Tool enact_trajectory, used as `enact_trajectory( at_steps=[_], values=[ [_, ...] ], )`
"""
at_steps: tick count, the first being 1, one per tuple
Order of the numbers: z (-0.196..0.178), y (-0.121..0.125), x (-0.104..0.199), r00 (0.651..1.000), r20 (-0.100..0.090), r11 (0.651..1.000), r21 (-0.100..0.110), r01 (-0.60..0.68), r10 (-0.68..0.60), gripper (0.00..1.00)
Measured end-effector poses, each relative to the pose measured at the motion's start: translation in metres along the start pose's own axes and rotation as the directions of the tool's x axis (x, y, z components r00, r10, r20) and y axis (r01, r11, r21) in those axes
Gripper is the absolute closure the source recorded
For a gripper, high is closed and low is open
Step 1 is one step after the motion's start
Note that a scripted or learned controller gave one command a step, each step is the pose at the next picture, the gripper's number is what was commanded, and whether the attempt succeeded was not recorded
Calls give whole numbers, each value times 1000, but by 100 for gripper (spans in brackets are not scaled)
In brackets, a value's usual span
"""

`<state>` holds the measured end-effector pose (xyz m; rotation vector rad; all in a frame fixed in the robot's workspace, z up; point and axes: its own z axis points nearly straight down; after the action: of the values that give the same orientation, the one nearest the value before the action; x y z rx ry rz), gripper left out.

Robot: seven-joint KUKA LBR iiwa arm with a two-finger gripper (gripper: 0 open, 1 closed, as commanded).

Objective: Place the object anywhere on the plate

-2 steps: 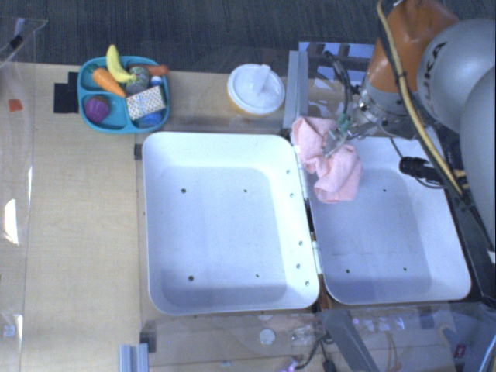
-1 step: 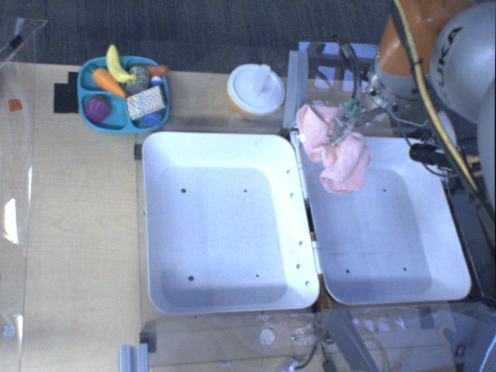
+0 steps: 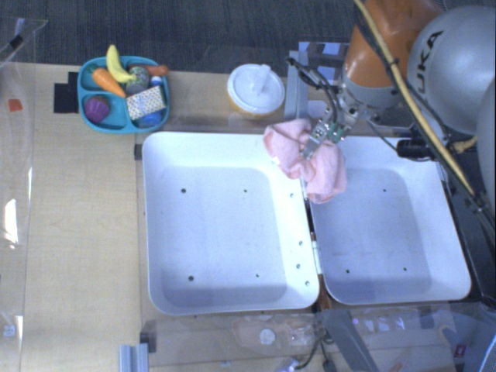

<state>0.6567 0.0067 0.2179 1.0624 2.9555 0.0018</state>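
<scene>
gripper (image 3: pixel 319 139) at 12 o'clock over bin seam | fingers pinched on crumpled pink cloth (image 3: pixel 306 161) | cloth draped across both white bins' top rims | round white plate (image 3: pixel 256 89) at 11 o'clock of cloth, apart

left bin before me (image 3: pixel 225 223) white, shallow | right bin (image 3: pixel 391 239) touching it side by side | behind my left bin a blue divided tray (image 3: pixel 87 93) on the bench: banana (image 3: pixel 116 64), carrot (image 3: pixel 107 80), purple piece (image 3: pixel 97 108), speckled block (image 3: pixel 147 101)
</scene>
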Motion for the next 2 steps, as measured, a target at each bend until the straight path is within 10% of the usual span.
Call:
enact_trajectory(
  at_steps=[1,2],
  values=[
    [-8,24,53,921,1,921,-2,390,-390,100],
    [-14,42,106,770,0,770,-2,638,-638,100]
  ],
)
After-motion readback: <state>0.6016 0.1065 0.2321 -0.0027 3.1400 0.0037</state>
